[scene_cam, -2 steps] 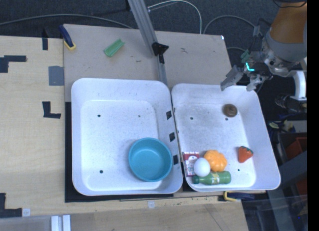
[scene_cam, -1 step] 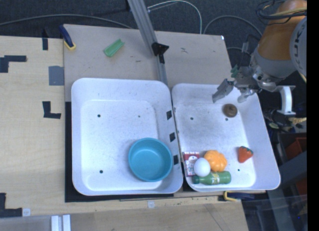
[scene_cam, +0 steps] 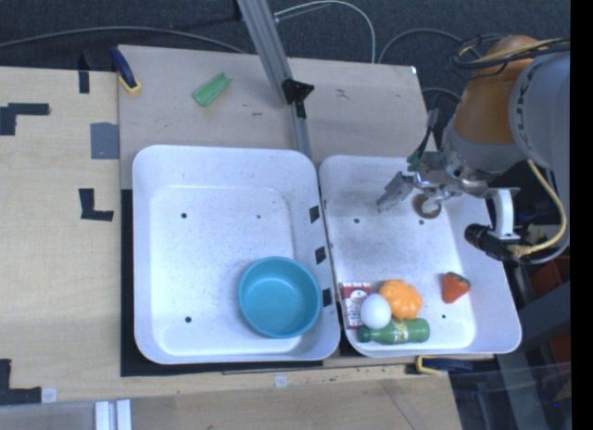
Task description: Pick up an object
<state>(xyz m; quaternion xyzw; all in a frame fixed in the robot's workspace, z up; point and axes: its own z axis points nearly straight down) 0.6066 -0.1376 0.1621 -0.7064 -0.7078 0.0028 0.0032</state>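
My gripper [scene_cam: 406,200] hangs over the upper part of the right bin [scene_cam: 371,233], its fingers spread open with nothing between them. Near that bin's front edge lie a white ball [scene_cam: 375,311], an orange fruit [scene_cam: 402,297], a green bottle [scene_cam: 398,332] on its side and a small red-and-white carton [scene_cam: 354,300]. At the bin's right side, apart from the cluster, is a red strawberry-like piece [scene_cam: 454,286]. All of these are well below the gripper in the view and none touches it. A blue bowl [scene_cam: 278,297] sits in the left bin [scene_cam: 185,187].
A slanted metal pole [scene_cam: 269,39] crosses the bench behind the bins. A green block [scene_cam: 210,89] and a blue-and-yellow clamp [scene_cam: 125,71] lie on the bench at the back left. Cables run along the back and by the arm.
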